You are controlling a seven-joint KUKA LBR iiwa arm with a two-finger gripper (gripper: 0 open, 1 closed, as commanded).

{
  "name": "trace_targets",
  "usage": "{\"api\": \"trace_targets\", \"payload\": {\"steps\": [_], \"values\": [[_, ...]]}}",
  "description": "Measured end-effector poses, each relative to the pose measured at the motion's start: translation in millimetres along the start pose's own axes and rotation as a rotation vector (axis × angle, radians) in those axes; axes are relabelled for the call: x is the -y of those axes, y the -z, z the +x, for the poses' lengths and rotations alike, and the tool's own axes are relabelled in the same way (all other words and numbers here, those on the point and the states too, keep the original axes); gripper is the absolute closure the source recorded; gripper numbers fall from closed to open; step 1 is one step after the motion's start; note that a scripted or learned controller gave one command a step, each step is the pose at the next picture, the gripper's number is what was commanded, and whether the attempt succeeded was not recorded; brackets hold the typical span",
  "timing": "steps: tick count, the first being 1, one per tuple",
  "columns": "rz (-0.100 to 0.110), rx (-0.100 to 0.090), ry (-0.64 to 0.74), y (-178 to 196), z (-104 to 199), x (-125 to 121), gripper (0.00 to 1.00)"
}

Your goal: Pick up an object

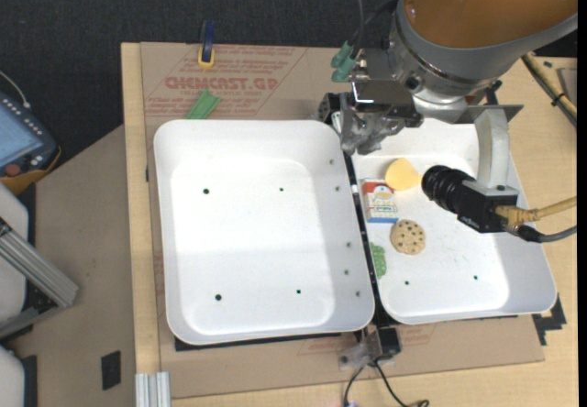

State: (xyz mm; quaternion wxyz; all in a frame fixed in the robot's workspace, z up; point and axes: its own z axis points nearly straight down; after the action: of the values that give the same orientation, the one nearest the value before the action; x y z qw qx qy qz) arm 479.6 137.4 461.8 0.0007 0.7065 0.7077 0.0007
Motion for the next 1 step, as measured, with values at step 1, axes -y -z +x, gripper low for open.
{"api": "trace_targets", "payload": {"steps": [1], "values": [[0.000,-0.001,0.003,-2.8,41.7,0.5,1.00]]}}
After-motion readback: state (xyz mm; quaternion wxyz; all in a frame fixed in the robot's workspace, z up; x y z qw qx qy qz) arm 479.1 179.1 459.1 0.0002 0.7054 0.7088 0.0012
